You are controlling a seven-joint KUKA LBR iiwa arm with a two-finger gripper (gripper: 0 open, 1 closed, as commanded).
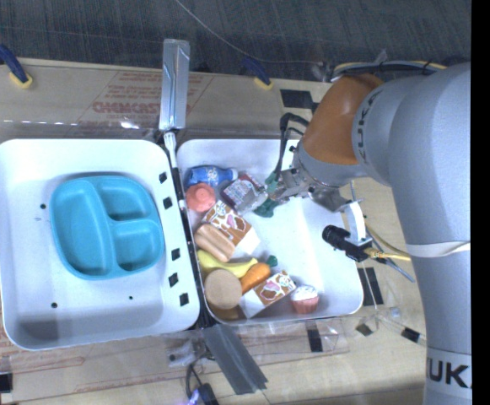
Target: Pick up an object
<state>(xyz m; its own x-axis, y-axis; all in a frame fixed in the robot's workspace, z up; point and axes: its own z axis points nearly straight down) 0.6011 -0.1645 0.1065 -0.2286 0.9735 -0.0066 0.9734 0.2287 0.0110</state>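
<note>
Gripper (pixel 270 194) low in the right white bin (pixel 333 281), grey arm with orange band (pixel 337 125) reaching in above it. Finger spread: cannot tell, too small and dark; nothing visibly held. Crinkled silver-wrapped packet (pixel 238 192) just beside the tips, blue foil pouch (pixel 207 176) and round pink-orange ball (pixel 199 197) farther off. Hot dog (pixel 215 243), yellow banana (pixel 232 268) and pink cupcake (pixel 305 296) well apart. Blue divided tray (pixel 105 224) lies in the left white bin (pixel 17 294).
</note>
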